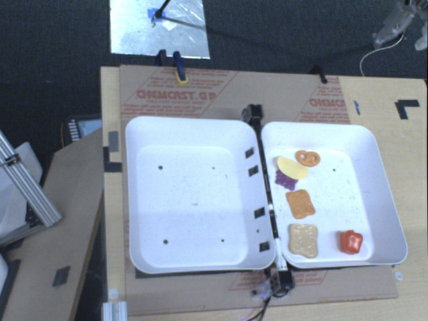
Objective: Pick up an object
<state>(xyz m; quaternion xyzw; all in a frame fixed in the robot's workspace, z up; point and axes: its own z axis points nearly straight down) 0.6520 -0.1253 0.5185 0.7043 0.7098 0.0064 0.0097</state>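
Note:
The right bin [386, 191] holds several toy foods. A brown pretzel [307, 157] lies near its back, beside a yellow piece [291, 167] that rests over a purple bunch of grapes [284, 179]. Further forward lie an orange-brown slice [300, 204], a beige cracker [303, 240] and a red pepper [350, 242]. My gripper [400, 20] appears as a pale blurred shape in the top right corner, high up and well behind the right bin, far from every object. Nothing shows in its grasp.
The left bin [137, 199] stands beside the right one, with black clips [257, 172] along the shared wall. Both rest on brown cardboard [200, 92]. A shiny foil sheet [159, 17] lies behind, and an aluminium rail [25, 182] slants at the left edge.

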